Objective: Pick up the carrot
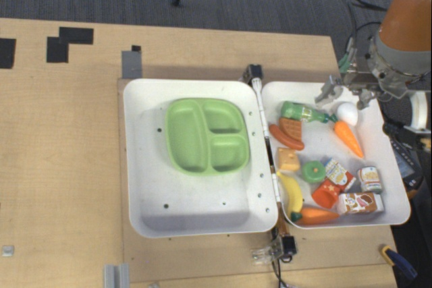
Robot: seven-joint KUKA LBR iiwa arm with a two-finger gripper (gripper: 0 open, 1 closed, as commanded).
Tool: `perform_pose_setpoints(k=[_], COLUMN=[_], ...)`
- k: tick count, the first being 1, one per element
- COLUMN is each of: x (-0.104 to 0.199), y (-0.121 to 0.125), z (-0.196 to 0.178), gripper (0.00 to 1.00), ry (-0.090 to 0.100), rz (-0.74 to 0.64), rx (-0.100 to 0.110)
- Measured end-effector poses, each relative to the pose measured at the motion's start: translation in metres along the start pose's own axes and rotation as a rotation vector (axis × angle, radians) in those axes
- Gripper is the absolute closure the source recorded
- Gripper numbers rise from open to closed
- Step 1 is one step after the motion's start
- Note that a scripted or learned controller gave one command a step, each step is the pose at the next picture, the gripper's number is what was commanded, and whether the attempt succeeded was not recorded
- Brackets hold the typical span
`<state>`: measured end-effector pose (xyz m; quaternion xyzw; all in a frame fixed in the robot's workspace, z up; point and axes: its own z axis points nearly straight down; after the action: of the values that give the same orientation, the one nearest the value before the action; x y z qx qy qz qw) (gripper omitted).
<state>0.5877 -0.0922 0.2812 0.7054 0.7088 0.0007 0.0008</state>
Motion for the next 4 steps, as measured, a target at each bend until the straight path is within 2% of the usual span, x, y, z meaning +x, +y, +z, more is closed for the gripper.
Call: perform_pose_setpoints(k=[1,2,3,4], x=[-0.035,-0.084,-0.065,-0.097], y=[-0.002,0.009,-0.062,-0.037], z=[0.077,0.184,0.193,0.194], gripper=[0.00,0.00,0.00,0.00], ry=[0.000,-0.001,-0.007,-0.002], rz=[-0.399,-0.371,-0.734,-0.657], rx=[0.000,-0.002,-0.010,-0.005])
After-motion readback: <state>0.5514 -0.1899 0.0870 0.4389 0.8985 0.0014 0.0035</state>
